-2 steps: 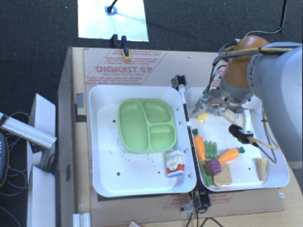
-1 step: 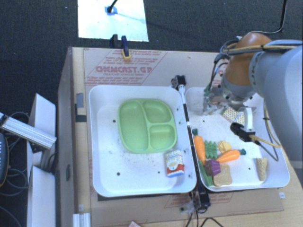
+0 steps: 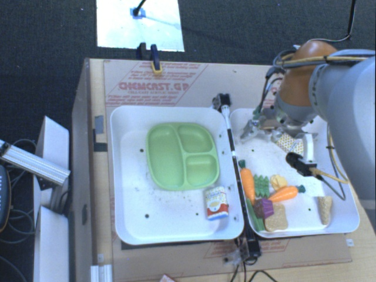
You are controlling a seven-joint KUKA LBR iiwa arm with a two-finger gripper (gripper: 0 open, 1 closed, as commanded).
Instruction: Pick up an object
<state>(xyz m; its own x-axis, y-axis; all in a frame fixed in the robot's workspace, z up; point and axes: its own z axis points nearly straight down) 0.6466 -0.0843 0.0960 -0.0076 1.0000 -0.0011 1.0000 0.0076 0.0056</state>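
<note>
A pale checkered piece (image 3: 289,142) lies at the far end of the right bin (image 3: 348,221), just beside the gripper (image 3: 258,129), which hangs low over that bin's far left corner. Whether the claw is released or clenched cannot be told, and nothing is seen held in it.

Nearer the camera the other toy foods crowd the same bin: an orange carrot (image 3: 247,183) along the left wall, a green leafy piece (image 3: 261,184) beside it, a second carrot (image 3: 285,194) lying crosswise, a purple piece (image 3: 264,207) touching a slice of toast (image 3: 275,220), and a pale wedge (image 3: 324,208) well apart on the right.

The left bin (image 3: 132,157) holds a green divided plate (image 3: 181,155) and a small carton (image 3: 216,202) in its near right corner.
</note>
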